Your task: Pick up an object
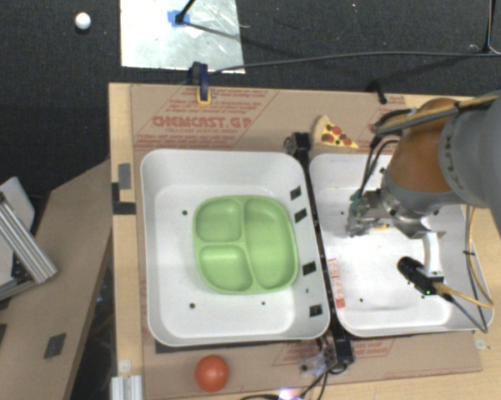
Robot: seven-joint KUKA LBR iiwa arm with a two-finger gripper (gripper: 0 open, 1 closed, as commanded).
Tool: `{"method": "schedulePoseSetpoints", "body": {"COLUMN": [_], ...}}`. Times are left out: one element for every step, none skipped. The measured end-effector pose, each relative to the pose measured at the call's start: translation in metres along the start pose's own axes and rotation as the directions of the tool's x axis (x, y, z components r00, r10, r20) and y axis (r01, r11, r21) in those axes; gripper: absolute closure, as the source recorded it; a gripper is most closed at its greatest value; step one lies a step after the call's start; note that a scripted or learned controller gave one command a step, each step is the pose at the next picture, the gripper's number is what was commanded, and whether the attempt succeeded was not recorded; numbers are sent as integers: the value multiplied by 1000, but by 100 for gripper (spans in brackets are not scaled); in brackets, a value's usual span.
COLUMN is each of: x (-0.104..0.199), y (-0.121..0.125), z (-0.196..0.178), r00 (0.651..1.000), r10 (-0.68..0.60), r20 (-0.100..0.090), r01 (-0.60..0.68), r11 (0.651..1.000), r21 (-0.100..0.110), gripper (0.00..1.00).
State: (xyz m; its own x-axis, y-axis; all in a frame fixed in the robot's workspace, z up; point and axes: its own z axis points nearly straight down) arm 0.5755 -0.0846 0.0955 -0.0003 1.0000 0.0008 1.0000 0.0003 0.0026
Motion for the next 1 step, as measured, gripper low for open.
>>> {"method": "schedulePoseSetpoints", "body": {"x": [-5], "y": [-7], "z": [-57], "r00": [1000], "r10": [1], "r20": [1], "r01": [-1], "r11": [1000], "r21": [-2], "gripper": [100]}}
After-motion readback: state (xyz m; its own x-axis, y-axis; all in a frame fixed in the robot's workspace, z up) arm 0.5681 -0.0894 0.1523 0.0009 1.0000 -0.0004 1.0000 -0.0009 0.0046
